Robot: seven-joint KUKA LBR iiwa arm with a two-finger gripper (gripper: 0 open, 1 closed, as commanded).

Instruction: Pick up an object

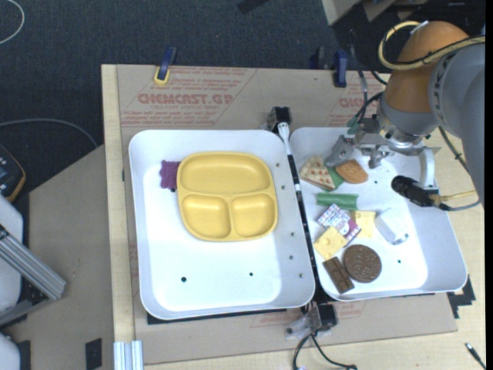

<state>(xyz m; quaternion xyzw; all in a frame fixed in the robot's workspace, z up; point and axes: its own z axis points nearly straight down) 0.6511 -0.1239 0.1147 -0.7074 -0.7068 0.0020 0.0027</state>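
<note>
My gripper (357, 157) hangs over the back of the right bin (431, 272), its two grey fingers spread apart and nothing between them. Just below the fingertips lies an orange-brown bread-like piece (353, 173). To its left rests a toy sandwich wedge (316, 173). Nearer the front lie a green stick (337, 200), a purple and white packet (337, 219), a yellow cheese slice (329, 243), a small yellow block (364, 223), a grey-white piece (390, 229), a round brown cookie (361, 262) and a chocolate bar (337, 274).
The left bin (154, 268) holds a yellow divided plate (227, 194) with a purple object (169, 174) against its left edge. A black divider runs between the bins. The arm comes in from the upper right.
</note>
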